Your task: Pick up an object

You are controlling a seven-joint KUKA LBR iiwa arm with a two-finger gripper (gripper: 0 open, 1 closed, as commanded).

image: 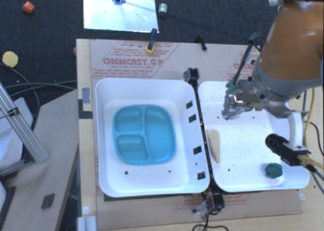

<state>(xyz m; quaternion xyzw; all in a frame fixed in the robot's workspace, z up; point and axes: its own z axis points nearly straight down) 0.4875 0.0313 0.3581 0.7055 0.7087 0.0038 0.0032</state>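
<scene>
The right white bin (238, 174) holds a tan, elongated object (214, 145) lying along its left wall and a small dark green lumpy object (274, 170) near its front right corner. My gripper (232, 107) hangs over the upper part of this bin, above and to the right of the tan object and well apart from it. I see nothing between its fingers. The big orange band of the arm (296, 38) blocks the bin's far right part.
The left white bin (109, 174) holds a blue divided plate (144, 134). A black cylindrical part (281, 147) juts over the right bin near the green object. Small items lie on the dark floor beyond the bench.
</scene>
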